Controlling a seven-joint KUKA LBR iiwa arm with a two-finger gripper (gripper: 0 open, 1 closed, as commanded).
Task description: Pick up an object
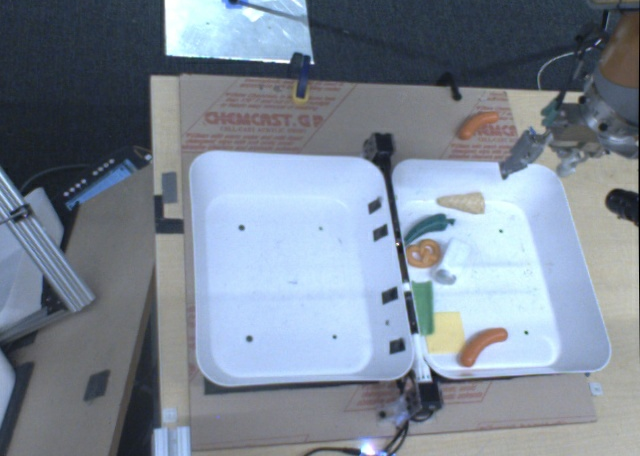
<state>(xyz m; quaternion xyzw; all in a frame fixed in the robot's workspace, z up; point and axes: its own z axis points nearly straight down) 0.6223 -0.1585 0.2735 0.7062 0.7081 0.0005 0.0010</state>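
Note:
The right bin (pixel 560 244) holds a tan cone-shaped piece (pixel 462 203), a green pepper (pixel 430 226), a pretzel (pixel 423 253), a small pale object (pixel 446 274), a green strip (pixel 423 306), a yellow square (pixel 446 332) and an orange sausage (pixel 483 345). A second orange sausage (pixel 478 125) lies on the cardboard behind the bin. My gripper (pixel 546 158) hangs over the bin's back right corner, above and to the right of the tan piece. Its fingers are spread open with nothing between them.
The left bin (pixel 200 244) sits beside the right one, with a black hinge strip (pixel 395 244) between them. A yellow-and-blue clamp (pixel 300 79) stands at the cardboard's back edge. A metal frame (pixel 40 244) stands at the far left.

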